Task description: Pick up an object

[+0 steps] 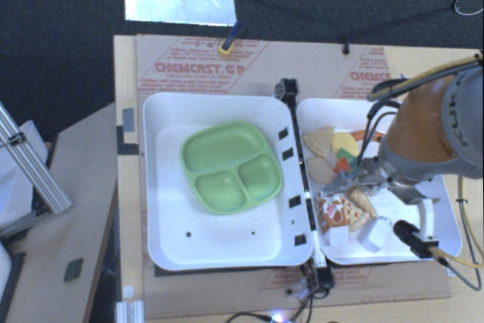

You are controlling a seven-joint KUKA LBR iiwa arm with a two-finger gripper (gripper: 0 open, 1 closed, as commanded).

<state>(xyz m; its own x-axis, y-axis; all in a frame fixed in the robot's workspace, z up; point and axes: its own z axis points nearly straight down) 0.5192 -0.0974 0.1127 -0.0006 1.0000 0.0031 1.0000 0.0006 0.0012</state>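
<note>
The counter [189,60] carries two shallow white bins side by side. The left bin [162,163] sits in the centre of the frame and holds a green divided tray [231,166] with three compartments, lying flat and slightly rotated.

The right bin [452,231] lies at the lower right of the frame and holds a cluster of small toy food items. A pale tan piece [319,140] lies in the upper left part of that bin, with a yellow piece [345,141] just beside it on the right and a small red and green piece [344,160] below that. Toward the bin's lower left lies a pizza-slice-like piece [335,214] with red markings, and a small bread-coloured piece [361,202] lies just to its right. A white block [370,237] lies below these, near the bin's lower edge.

The arm [431,125] reaches in from the right of the frame, its orange band above the right bin. The end effector [349,179] is low over the middle of the cluster, just above the bread-coloured piece and just below the red and green piece. How wide it stands cannot be told, since dark metal parts and the toys overlap there, and no item is clearly seen gripped in it.
</note>
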